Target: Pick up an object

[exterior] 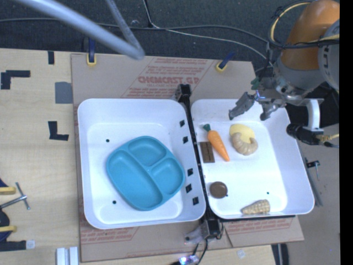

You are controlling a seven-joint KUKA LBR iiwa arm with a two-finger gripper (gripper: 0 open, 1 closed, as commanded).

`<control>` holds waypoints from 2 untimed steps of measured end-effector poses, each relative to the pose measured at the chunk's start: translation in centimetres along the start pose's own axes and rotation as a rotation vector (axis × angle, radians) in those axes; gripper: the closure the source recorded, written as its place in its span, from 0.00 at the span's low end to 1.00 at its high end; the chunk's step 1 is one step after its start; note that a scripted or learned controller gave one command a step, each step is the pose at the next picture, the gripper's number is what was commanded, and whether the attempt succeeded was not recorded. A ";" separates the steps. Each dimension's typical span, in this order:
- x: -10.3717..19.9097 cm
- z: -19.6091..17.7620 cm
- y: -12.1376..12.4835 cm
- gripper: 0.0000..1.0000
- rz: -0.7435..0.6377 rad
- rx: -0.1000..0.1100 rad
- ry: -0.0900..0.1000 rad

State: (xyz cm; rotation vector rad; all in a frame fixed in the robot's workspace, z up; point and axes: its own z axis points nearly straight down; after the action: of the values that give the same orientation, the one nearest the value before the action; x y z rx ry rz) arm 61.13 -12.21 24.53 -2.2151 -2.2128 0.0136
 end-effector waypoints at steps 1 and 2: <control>0.0 -0.7 0.2 0.00 -0.003 -0.012 -0.002; -0.4 4.9 -0.7 0.00 -0.002 -0.007 -0.002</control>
State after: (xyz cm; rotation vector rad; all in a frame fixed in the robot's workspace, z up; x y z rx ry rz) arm 60.37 -12.57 19.62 -2.2174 -2.2197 0.0073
